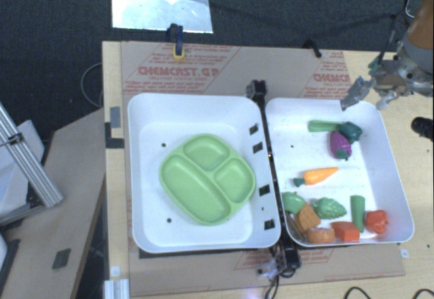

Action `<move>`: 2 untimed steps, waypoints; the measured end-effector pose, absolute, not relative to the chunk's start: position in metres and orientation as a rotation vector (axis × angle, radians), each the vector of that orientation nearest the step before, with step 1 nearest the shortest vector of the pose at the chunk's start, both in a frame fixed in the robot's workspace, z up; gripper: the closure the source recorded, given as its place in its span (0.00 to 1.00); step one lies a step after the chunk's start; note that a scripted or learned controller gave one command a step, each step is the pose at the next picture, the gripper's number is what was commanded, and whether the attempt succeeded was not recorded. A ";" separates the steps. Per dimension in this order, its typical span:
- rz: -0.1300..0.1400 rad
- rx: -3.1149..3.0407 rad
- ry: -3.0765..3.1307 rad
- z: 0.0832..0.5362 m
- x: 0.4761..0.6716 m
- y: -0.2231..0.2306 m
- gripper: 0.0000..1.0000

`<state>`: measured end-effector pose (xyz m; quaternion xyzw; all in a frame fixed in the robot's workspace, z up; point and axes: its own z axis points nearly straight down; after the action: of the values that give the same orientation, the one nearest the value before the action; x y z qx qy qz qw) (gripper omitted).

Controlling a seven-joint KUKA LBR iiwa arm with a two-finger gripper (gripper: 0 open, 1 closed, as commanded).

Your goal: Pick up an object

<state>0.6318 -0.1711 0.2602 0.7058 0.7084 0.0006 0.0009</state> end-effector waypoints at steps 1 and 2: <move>-0.001 2.219 2.225 0.213 0.640 -0.174 0.00; -0.002 2.220 2.226 0.151 0.641 -0.171 0.00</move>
<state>0.6408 -0.1706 0.1507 0.7061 0.7081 -0.0005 -0.0011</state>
